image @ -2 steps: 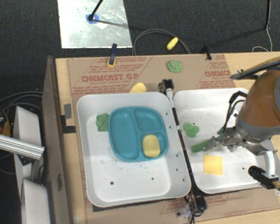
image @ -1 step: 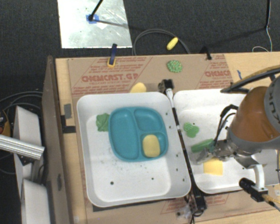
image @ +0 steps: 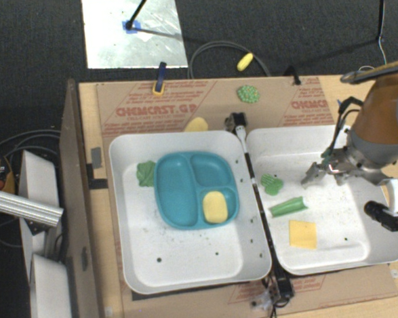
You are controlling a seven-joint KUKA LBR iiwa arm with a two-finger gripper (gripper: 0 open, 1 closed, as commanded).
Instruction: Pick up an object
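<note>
In the right bin (image: pixel 378 248), toward its upper middle, hangs the gripper (image: pixel 313 175) — reached in from three o'clock, fingers pointing toward nine o'clock, slightly parted by the look of it, nothing between them. Hard to be sure of the exact opening at this size.

Nearest candidates, all in this same bin: a small green leafy piece (image: pixel 272 184) at roughly nine o'clock from the gripper, near but not touching; a green stick-shaped piece (image: pixel 286 206) at about seven o'clock, just below the leafy one; a yellow square slice (image: pixel 302 235) at six o'clock, a little farther down.

The relation that matters — the green stick's long axis runs close to nine-to-three, tilted a little up at the three o'clock end, so roughly in line with the way the fingers point. Probably calls for a turn of the wrist to close across its narrow width, or else a choice of the leafy piece, which has no clear long axis and sits closest along the present heading.

Across the divider, in the left bin (image: pixel 145 260): a blue compartment tray (image: pixel 181 190) with a yellow rounded piece (image: pixel 215 207) in its lower right compartment, and a green leaf (image: pixel 145 173) touching the tray's ten o'clock edge. Well apart from the gripper, less likely targets.

Nothing lifted yet; task judged at the approach stage.
</note>
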